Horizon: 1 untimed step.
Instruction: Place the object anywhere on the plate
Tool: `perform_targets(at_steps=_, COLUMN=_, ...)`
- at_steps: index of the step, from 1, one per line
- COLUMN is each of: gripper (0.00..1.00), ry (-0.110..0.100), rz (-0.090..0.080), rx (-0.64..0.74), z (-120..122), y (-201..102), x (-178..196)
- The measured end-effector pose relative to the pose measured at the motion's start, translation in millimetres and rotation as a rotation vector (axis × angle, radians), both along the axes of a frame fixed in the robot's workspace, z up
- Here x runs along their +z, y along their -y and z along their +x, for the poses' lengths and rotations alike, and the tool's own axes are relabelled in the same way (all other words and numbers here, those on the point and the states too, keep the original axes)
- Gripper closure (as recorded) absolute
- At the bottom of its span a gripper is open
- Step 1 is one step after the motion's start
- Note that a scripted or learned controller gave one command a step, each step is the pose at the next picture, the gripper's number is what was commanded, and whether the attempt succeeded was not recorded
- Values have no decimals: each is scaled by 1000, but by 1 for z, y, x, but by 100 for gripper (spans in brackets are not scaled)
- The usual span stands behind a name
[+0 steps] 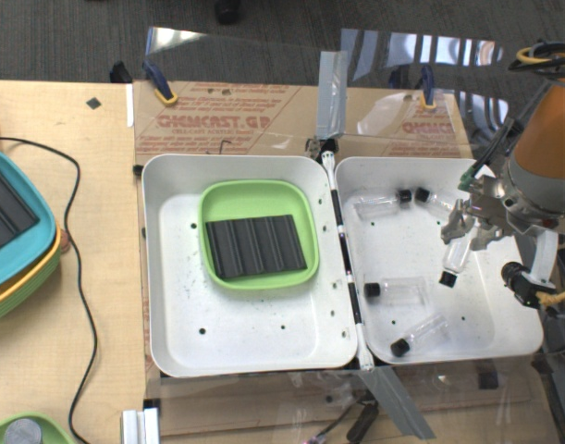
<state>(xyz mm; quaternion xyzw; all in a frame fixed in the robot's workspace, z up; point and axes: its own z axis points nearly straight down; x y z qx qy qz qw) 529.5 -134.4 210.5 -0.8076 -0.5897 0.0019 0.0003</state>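
The arm (541,146) is cut off by the right edge. Stacked teal and yellow trays (14,234) are cropped at left; clear vials' (421,331) outlines are barely discernible.

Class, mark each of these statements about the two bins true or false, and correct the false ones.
1. The green plate sits in the left bin. True.
2. A clear vial lies on the plate. False: a dark ribbed mat lies on it; the vials are in the right bin.
3. The gripper is over the right bin. True.
4. A capped vial lies near the right bin's front edge. True.
5. The gripper is above the plate. False: it is over the right bin, a vial hanging at its fingers.
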Motion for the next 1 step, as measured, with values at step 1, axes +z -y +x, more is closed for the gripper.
perform_targets(at_steps=1, gripper=0, ry=0, rz=0, rx=0, z=0, y=0, x=0)
